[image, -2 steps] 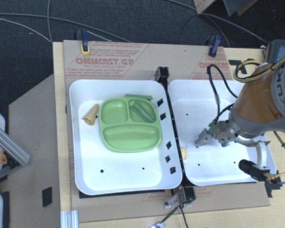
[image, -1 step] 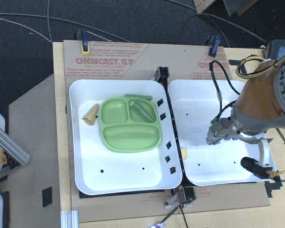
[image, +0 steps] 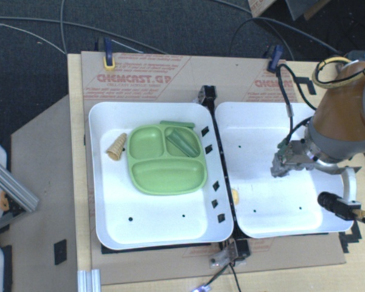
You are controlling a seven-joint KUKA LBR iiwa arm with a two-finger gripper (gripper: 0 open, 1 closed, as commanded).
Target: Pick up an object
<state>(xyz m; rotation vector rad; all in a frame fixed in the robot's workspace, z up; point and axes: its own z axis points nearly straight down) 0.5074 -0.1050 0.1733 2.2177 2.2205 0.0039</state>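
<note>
gripper (image: 281, 165) low in right bin (image: 255, 221) | fingers' state unclear | left bin (image: 158, 227): green plate (image: 167, 174), cone (image: 116, 146) beside it

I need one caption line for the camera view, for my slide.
Grey end effector over the right shallow white bin; green plastic divided plate and tan cone in the left bin.

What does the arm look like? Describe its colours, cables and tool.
The arm has a broad orange band over a grey wrist section. Black cables loop beside it, with a yellowish coil near its top. The tool is a small grey metal assembly. A black cylindrical part sticks out below.
</note>
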